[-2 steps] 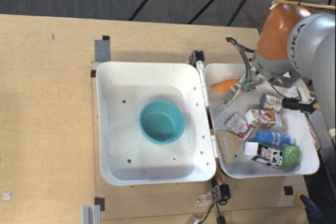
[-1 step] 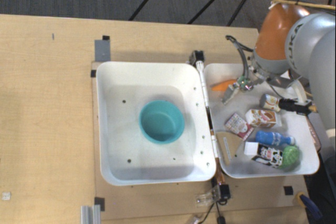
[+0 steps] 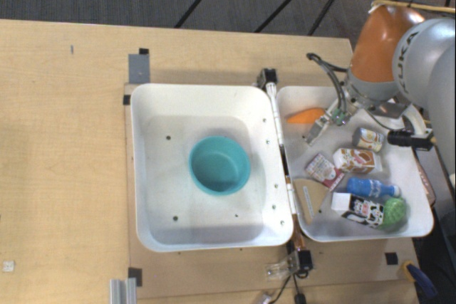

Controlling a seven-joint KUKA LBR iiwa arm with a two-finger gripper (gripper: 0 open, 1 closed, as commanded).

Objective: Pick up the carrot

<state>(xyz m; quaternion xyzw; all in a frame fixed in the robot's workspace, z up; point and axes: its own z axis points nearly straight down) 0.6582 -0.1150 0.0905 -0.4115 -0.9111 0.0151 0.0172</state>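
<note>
The orange carrot [image 3: 305,116] lies in the upper left part of the right bin [image 3: 420,224], its right end tucked under the gripper. My gripper [image 3: 326,123] hangs just right of the carrot, low over the bin and touching or almost touching that end. The grey arm with its orange band [image 3: 374,46] reaches in from the upper right. Nothing shows the carrot lifted off the bin floor.
A teal bowl [image 3: 219,165] sits in the middle of the left bin [image 3: 153,224]. In the right bin, below the gripper, lie small packets [image 3: 355,160], a blue bottle [image 3: 372,188], a black-and-white carton [image 3: 360,208] and a green object [image 3: 395,211].
</note>
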